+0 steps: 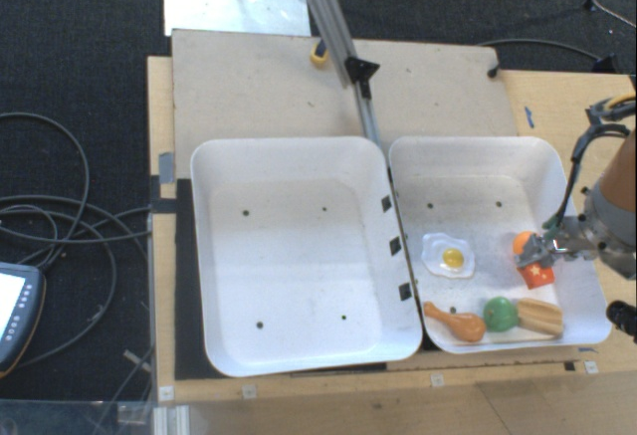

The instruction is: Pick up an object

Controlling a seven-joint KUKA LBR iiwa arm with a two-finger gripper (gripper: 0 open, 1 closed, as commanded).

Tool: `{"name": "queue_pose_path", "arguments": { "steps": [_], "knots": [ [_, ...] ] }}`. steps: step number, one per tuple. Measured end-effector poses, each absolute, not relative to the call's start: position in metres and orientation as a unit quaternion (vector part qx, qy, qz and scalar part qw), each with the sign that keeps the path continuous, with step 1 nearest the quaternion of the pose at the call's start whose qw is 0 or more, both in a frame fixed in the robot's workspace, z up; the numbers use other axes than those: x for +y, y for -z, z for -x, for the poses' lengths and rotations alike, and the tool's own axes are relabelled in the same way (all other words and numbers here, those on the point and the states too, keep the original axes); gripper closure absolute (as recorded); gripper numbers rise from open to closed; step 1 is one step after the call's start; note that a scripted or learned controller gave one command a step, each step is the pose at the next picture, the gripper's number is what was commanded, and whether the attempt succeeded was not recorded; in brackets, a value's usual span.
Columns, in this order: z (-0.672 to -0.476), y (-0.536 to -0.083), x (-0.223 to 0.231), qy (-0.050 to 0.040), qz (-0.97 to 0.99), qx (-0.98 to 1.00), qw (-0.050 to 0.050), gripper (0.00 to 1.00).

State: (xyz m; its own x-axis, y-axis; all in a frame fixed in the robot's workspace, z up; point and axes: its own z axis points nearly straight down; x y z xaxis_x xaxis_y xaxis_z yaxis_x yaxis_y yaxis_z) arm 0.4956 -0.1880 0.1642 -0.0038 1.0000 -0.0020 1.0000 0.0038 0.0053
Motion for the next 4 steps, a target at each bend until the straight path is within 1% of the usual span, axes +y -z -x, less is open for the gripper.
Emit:
{"name": "queue_pose_path", "arguments": {
  "steps": [1,2,3,4],
  "knots": [
    [-0.498,-0.217,-0.189,-0.0016,-0.705,0.709,0.003,1.00],
    [-0.495,-0.224,-0.135,-0.0015,-0.703,0.711,0.000,1.00],
    [-0.495,-0.218,-0.082,-0.0014,-0.703,0.711,0.000,1.00],
    [-0.506,-0.230,-0.028,-0.0017,-0.703,0.711,0.000,1.00]
  ]
}}
